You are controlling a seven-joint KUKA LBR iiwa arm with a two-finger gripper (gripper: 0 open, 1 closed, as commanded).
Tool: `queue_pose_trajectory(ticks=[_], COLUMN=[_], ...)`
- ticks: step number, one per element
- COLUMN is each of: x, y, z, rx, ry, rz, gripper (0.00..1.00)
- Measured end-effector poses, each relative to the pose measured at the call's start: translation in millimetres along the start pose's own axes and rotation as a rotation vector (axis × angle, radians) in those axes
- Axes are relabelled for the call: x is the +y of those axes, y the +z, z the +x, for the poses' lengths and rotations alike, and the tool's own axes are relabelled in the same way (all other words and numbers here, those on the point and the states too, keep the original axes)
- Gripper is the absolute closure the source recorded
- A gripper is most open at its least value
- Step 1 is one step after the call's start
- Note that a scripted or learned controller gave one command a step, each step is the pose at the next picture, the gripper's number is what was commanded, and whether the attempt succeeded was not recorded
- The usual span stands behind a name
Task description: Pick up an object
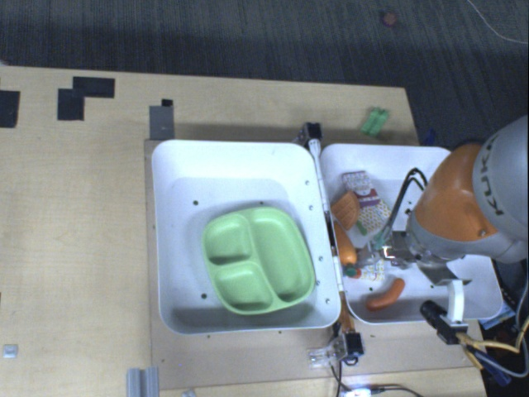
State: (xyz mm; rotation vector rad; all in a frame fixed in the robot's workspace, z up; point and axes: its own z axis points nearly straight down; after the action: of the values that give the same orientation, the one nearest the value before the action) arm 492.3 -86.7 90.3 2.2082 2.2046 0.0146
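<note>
I am reaching in from the right, with my pincer hanging low inside the right bin, and I cannot tell how it is set, since my own wrist is covering it. I am judging that the main risk is closing on nothing: the sausage is lying just below me near the bin's front wall, the carrot is lying along the wall that divides the bins, and I am hovering between them rather than squarely over either. A descent from here could nudge the sausage against the wall or wedge the carrot harder into the corner, and both look smooth enough to roll away. Behind them the brown waffle-like piece and the patterned packet are crowding together, so a grab there could catch two things or only an edge. The left bin is holding a green divided plate, lying flat with its compartments bare. A small green item is sitting on the desk beyond the bins.
</note>
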Motion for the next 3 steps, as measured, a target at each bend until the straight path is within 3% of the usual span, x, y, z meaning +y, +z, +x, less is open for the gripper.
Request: queue_pose_trajectory(ticks=[1, 2, 3], x=[50, 53, 116], y=[2, -11, 7], z=[-15, -14, -101], rx=[0.008, 0.01, 0.005], ry=[-0.006, -0.01, -0.005], rz=[0.01, 0.001, 0.015], gripper=[0.0, 1.0, 1.0])
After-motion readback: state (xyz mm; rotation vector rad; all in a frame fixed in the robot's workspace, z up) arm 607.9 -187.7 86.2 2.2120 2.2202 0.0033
